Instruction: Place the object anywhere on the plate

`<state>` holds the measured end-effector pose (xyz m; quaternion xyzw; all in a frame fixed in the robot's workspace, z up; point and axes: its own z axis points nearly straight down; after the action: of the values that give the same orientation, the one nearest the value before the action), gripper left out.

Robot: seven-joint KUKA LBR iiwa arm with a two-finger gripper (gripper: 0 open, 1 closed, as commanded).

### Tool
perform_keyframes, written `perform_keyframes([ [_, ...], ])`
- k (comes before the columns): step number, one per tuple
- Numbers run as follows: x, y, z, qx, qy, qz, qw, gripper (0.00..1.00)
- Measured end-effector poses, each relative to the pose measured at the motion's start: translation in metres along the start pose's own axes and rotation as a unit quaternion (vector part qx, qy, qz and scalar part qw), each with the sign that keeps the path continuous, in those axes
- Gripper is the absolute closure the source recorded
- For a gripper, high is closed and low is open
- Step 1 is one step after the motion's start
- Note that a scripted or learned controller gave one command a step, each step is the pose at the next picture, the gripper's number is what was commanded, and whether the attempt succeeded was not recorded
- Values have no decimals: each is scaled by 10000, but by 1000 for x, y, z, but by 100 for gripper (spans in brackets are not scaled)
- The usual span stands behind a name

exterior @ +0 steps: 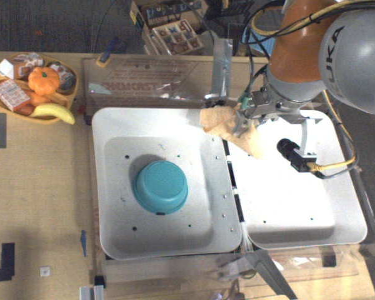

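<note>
A round teal plate (161, 186) lies in the middle of the left white bin (112, 136). A crumpled tan, cloth-like object (215, 122) hangs over the back end of the divide between the two bins, reaching down into the right bin (300, 211). My gripper (242, 119) comes in from the right under the orange band and is shut on the tan object's middle. The object sits up and to the right of the plate, apart from it.
A small black part on a yellow cable (294, 155) hangs over the right bin near the arm. A basket of toy food (31, 92) stands at the far left of the bench. A clear panel (150, 86) runs behind the left bin.
</note>
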<state>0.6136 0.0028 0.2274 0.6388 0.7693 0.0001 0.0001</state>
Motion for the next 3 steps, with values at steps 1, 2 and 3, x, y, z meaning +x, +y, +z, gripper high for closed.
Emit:
perform_keyframes([
  [1,0,0,3,10,4,10,10000,100],
  [2,47,-22,11,7,4,-1973,9803,100],
  [3,103,-32,5,0,5,-3880,9216,100],
])
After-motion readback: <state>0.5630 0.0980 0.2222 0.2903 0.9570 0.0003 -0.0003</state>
